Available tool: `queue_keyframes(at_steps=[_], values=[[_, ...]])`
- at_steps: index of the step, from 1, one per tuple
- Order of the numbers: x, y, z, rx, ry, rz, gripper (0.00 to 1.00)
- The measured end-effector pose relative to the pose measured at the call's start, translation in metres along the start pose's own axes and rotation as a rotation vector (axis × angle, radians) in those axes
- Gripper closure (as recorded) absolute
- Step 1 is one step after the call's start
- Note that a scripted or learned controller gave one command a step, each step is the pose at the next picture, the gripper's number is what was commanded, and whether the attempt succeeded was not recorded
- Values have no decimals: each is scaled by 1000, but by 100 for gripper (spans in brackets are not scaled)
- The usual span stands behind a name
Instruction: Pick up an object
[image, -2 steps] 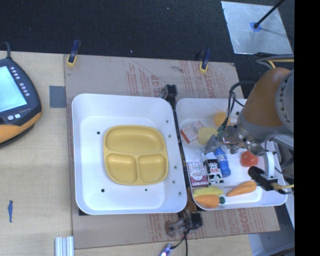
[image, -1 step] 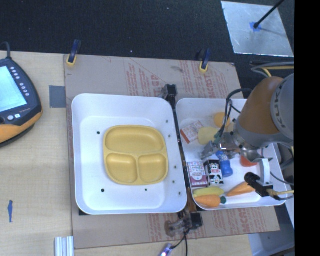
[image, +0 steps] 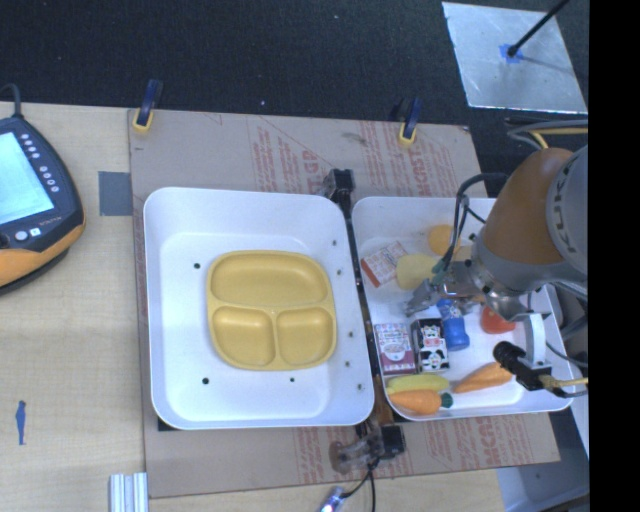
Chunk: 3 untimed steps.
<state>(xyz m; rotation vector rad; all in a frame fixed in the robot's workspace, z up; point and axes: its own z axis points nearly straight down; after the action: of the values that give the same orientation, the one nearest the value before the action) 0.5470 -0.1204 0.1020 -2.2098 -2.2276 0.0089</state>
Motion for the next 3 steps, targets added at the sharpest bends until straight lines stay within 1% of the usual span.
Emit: queue_keyframes(at_steps=[1,2,3], values=[[38,75,-91,-5,2,4,100],[69,50,-113,-2,3,4,100],[105,93,-109,-3,2,4,100]])
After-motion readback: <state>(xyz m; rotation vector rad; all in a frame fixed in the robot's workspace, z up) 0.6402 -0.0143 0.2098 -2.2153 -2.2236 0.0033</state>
